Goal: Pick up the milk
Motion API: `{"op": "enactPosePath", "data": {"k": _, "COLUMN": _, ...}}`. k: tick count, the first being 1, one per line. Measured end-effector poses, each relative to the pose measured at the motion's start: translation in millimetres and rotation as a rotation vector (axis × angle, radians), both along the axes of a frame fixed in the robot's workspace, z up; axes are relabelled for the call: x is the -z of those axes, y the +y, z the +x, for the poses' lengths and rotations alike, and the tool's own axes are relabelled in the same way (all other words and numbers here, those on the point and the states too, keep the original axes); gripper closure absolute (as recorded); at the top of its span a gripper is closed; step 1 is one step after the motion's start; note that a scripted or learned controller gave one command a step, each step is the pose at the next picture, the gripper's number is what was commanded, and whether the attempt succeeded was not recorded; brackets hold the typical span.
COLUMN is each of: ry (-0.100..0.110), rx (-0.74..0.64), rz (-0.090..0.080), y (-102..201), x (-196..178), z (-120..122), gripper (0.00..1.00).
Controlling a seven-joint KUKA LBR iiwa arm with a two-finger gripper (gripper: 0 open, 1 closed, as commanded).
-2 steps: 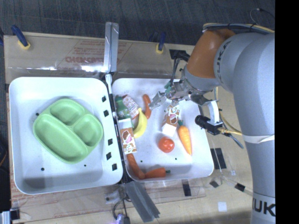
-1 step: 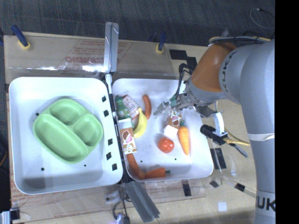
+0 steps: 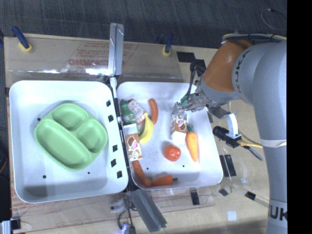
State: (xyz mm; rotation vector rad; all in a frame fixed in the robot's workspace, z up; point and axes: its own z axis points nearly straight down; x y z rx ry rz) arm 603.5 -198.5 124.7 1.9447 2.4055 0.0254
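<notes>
A small white and brown milk carton [image 3: 179, 125] lies in the right bin [image 3: 207, 172], towards its right side. My gripper [image 3: 187, 104] hangs just above the carton's far end, close to it or touching it. The grey arm with its orange band reaches in from the right over the bin's far right corner. A second carton [image 3: 133, 147], with an orange-brown label, lies against the bin's left wall.
Around the milk carton lie a carrot [image 3: 192, 146], a tomato [image 3: 172, 152], a banana [image 3: 146, 128], a red sausage [image 3: 153, 109] and a green packet [image 3: 127, 110]. Two more orange pieces [image 3: 163, 181] rest at the near wall. The left bin [image 3: 29, 184] holds a green divided plate [image 3: 72, 134].
</notes>
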Motion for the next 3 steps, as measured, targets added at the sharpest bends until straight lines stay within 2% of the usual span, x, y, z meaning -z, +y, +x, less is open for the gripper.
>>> {"op": "enactPosePath", "data": {"k": 1, "ry": 0.002, "rx": -0.001, "rz": 0.001, "y": 0.9, "x": 0.9, "z": -0.3, "gripper": 0.00}}
{"op": "enactPosePath", "data": {"k": 2, "ry": 0.008, "rx": -0.076, "rz": 0.004, "y": -10.2, "x": 14.9, "z": -1.0, "gripper": 0.00}}
{"op": "enactPosePath", "data": {"k": 3, "ry": -0.003, "rx": -0.078, "rz": -0.006, "y": -13.8, "x": -0.5, "z": 2.2, "gripper": 1.00}}
